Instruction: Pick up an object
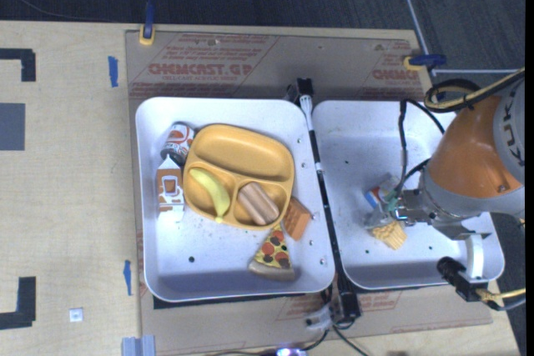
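the grey arm (pixel 488 171) reaches in over the right edge of the worktop (pixel 58 179), its orange band bulging above the wrist, and it's bent low into the right bin (pixel 359 263). the claw (pixel 392 208) sits down near the middle of that bin, wrist pointing toward the divider between the two bins. whether the claw is spread or pressed together, i cannot tell, the wrist body and cables cover it. right at the claw's tip there's a small blue and red object (pixel 375 198), touching or just beside it, too small to name. just below that, toward the bin's front edge, lies a yellow waffle-like piece (pixel 390 236), also hard up against the claw, and i can't say that either one sits between the claw's tips.

over to the left bin (pixel 225 283). a yellow divided plate (pixel 238 150) takes up its centre, tilted a little. a banana (pixel 213 192) lies in the plate's lower left compartment, a hot dog (pixel 259 204) in the lower right one. a small can (pixel 175 144) rests against the plate's upper left side near the bin's back left corner, and a white and orange carton (pixel 169 188) stands just below it along the left wall. an orange cracker-like piece (pixel 297 218) leans at the plate's lower right rim, and a pizza slice (pixel 274 254) lies near the front edge.
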You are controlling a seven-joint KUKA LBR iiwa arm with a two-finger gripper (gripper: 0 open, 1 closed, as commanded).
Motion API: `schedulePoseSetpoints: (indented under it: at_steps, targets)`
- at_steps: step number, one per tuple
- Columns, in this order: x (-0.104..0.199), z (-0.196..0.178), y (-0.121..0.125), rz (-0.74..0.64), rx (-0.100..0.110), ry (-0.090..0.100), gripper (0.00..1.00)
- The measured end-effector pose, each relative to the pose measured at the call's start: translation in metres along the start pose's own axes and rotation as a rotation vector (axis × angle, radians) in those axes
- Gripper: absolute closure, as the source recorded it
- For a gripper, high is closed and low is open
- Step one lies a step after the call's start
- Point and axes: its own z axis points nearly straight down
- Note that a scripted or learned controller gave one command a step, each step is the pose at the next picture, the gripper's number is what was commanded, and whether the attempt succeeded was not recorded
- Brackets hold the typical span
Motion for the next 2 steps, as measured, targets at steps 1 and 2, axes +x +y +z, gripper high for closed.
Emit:
schedulePoseSetpoints:
  at_steps: [1,2]
  targets:
    - [0.087,-0.085,-0.003,-0.007,0.019,0.013,1.00]
    - [0.097,-0.084,0.037,-0.007,0.019,0.011,1.00]
